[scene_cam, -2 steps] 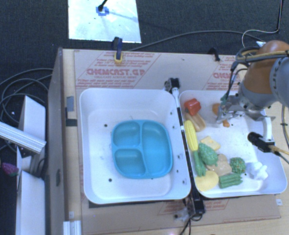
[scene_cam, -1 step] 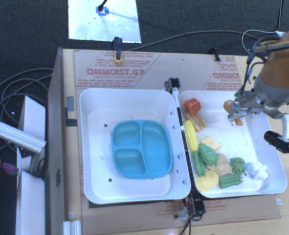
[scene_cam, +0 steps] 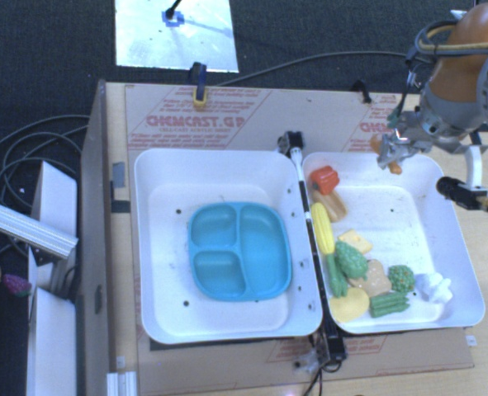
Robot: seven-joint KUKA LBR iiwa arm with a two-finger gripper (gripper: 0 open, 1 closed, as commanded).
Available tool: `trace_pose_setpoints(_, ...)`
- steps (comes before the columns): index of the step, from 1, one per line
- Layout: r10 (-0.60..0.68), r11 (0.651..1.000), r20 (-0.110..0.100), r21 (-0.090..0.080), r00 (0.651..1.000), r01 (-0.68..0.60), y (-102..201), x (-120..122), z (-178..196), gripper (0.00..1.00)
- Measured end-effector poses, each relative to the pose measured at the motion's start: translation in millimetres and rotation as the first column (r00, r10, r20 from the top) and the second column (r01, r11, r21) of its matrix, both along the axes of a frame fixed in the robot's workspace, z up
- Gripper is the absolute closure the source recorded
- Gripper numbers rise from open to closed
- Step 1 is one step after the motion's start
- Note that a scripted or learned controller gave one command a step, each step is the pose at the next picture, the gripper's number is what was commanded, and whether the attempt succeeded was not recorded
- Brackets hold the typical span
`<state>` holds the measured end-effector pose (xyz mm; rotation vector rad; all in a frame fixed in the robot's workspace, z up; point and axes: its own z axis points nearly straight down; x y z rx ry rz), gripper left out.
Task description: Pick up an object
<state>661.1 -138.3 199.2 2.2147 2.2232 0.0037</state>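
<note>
The gripper [scene_cam: 395, 153] hangs over the right bin's [scene_cam: 458, 246] far edge, its jaws closed on a small orange object [scene_cam: 395, 168]. Toy food clusters in that bin's left and near parts. The left bin [scene_cam: 157, 180] holds a blue divided plate [scene_cam: 239, 250].

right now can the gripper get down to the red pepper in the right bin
Probably yes. The gripper hangs over the right bin's far rim, and the red pepper lies uncovered near the divider, with open bin floor between them.
</note>
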Motion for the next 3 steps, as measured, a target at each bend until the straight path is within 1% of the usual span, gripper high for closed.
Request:
trace_pose_setpoints(1, 0.001, 1.0, -0.001, 0.001, 1.0, -0.001, 29.1, -5.0, 29.0, 1.0)
trace_pose_setpoints(2, -0.001, 1.0, -0.004, 0.001, 1.0, 0.001, 48.0, -38.7, 13.1, 1.0)
trace_pose_setpoints(3, -0.001, 1.0, -0.001, 0.001, 1.0, 0.001, 147.6, -57.5, 71.8, 1.0)
